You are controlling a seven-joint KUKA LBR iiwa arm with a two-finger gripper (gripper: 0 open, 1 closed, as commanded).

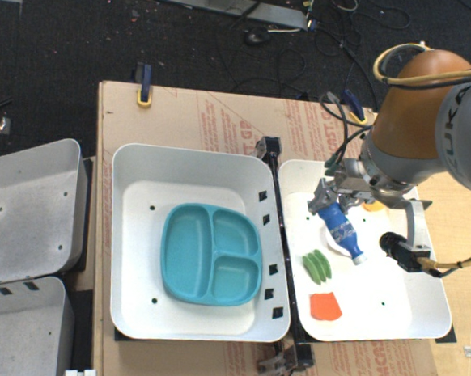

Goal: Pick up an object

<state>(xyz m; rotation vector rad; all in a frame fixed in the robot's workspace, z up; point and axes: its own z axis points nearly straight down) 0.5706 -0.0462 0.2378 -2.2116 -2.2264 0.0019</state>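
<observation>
A blue bottle-shaped object [342, 231] with a pale cap lies slanted in the right bin [420, 311], its upper end right under my gripper [332, 200]. The gripper hangs over the bin's upper left part, at or just above the bottle's top end; whether it touches the bottle I cannot tell. A green ridged piece [318, 266] lies just below and left of the bottle. An orange-red block [326, 305] sits nearer the front edge. A small yellow-orange thing [373, 206] peeks out from under the wrist.
The left bin [131, 175] holds a teal divided plate [211, 254]. A black divider with clips [279, 235] runs between the bins. A black fitting on a cable [399, 249] hangs from the arm over the right bin. Grey trays [23, 199] lie at far left.
</observation>
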